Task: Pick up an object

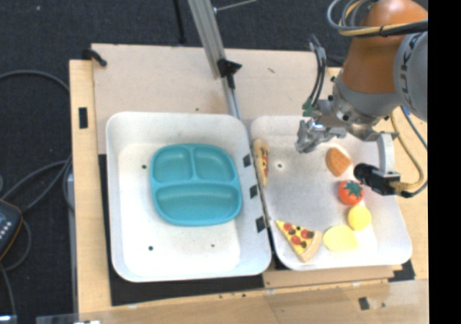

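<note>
Camera view gives us the gripper (308, 135) poised over the far part of the right bin (288, 171), with the grey arm and its orange band (374, 42) leaning in from the right behind it. We cannot tell how far apart its fingers stand, since they blur into one grey shape from this angle, and we see nothing held between them.

Just to the right of the gripper and slightly nearer to us lies an orange bread-like piece (338, 161), close to it but apart. Further right and nearer sits a red tomato (351, 192), and nearer still a small yellow lemon-like piece (359, 217) touching a paler yellow piece (340, 238). Nearer than the gripper, toward the front of the same bin, we see a pizza slice (299, 238). To the gripper's left, along the bin's left wall, lies a narrow tan piece (260, 162), whose kind we cannot make out.

Well to the left of the gripper, in the left bin (122, 171), rests a blue divided plate (195, 184).
</note>
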You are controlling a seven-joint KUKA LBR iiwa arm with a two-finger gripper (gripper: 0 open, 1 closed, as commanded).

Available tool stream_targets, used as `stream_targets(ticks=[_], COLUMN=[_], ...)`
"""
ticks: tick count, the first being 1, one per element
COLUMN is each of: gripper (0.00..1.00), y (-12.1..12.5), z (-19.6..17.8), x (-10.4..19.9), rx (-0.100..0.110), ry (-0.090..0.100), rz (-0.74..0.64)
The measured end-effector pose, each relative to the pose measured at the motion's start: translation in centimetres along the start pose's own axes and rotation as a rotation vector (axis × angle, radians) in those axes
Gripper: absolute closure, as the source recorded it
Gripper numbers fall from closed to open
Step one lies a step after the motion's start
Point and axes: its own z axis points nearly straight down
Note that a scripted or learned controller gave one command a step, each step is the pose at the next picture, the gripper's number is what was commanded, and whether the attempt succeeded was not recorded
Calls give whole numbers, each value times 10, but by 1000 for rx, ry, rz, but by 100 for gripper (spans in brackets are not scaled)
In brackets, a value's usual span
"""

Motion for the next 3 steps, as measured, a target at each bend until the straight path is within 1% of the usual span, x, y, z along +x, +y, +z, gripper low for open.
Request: stream_targets(ticks=[1,2,3], gripper=[100,100,100], y=[-13,-20,-12], z=[1,0,18], x=[50,101,145], rx=[-1,-1,2], ry=[1,1,0], rz=[-1,-2,-1])
